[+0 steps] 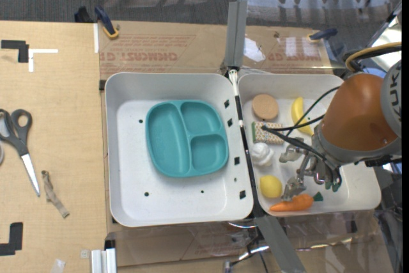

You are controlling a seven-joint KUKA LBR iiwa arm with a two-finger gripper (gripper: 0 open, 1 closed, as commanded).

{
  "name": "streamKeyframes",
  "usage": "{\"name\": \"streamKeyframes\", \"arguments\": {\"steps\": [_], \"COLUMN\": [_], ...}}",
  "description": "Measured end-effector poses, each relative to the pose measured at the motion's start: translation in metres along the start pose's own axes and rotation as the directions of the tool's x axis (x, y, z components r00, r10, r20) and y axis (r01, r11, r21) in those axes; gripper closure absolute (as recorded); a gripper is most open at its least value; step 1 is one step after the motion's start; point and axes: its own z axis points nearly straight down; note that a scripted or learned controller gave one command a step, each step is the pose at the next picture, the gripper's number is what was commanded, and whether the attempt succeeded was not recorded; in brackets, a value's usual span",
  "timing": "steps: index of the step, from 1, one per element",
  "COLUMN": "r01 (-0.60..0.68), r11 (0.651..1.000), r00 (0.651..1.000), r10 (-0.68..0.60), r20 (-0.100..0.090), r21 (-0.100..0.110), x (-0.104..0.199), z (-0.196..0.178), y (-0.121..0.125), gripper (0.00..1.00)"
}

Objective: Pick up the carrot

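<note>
The carrot [293, 203], orange with a green stub at its right end, lies along the front wall of the right bin [358, 198]. My gripper [296, 186] hangs just behind and above the carrot's middle, pointing down at it. From this angle I cannot make out whether it touches the carrot. The arm's orange band [358, 115] looms over the bin's right half and hides what lies beneath it.
In the right bin a yellow lemon [270, 186] sits just left of the carrot, with a white lump [261, 153], a patterned bar [268, 132], a round tan disc [264, 107] and a banana [298, 113] behind. The left bin [124, 156] bears a teal divided plate [188, 137]. Scissors [20, 137] lie on the bench.
</note>
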Motion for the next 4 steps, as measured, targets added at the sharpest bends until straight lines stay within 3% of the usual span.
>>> {"name": "streamKeyframes", "arguments": {"steps": [1,2,3,4], "r01": [-0.022,-0.019,-0.018,-0.04], "r11": [1.0,1.0,1.0,0.999], "r00": [1.0,1.0,1.0,0.999], "r10": [0.022,0.019,0.018,0.04], "r20": [0.005,0.005,0.005,0.003], "r21": [0.001,0.001,0.0,-0.001], "x": [0.0023,0.0014,0.0014,0.0017], "z": [-0.0002,-0.0095,-0.0095,-0.0008], "y": [0.0,0.0009,0.0011,-0.0065], "gripper": [0.0,1.0,0.0,0.0]}}
